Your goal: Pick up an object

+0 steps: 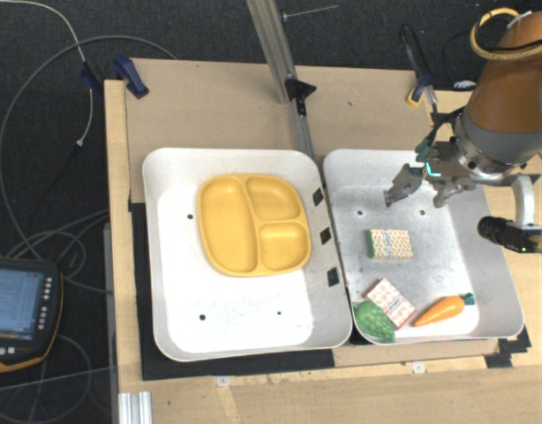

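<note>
Two white bins sit side by side, and the right bin has the goods: a patterned sponge mid-bin, plus a small patterned packet, a green toy veggie and a toy carrot along the near edge. Gripper hangs over the far part of that bin with fingers spread wide, nothing between them, well apart from the sponge. Left bin just holds a yellow divided plate.

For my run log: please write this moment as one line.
gripper: open, holds nothing | above right bin | carrot: in bin
</note>
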Controlling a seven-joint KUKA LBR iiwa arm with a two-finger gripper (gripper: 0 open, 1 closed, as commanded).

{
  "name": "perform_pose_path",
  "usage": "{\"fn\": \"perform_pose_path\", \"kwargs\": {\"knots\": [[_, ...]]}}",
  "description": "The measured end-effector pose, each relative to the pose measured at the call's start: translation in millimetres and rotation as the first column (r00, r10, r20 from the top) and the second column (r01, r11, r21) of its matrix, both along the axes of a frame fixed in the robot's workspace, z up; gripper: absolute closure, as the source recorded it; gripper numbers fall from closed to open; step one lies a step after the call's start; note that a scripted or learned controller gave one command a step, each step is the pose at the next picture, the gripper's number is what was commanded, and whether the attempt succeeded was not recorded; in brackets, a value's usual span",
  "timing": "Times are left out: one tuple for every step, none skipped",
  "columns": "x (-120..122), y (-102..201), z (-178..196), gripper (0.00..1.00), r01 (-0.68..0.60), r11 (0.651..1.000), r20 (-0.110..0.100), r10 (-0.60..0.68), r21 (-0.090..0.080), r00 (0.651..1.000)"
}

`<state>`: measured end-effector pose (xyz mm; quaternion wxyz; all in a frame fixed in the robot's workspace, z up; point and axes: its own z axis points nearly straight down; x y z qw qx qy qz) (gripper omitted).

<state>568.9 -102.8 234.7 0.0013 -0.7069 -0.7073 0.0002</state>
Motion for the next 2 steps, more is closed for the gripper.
{"fn": "perform_pose_path", "kwargs": {"knots": [[-2.3,-2.7,-42.8,0.00,0.000,1.000,-0.004,0.000,0.000,1.000],[0.1,-10.6,-90.2,0.00,0.001,1.000,-0.005,-0.001,0.000,1.000]]}}
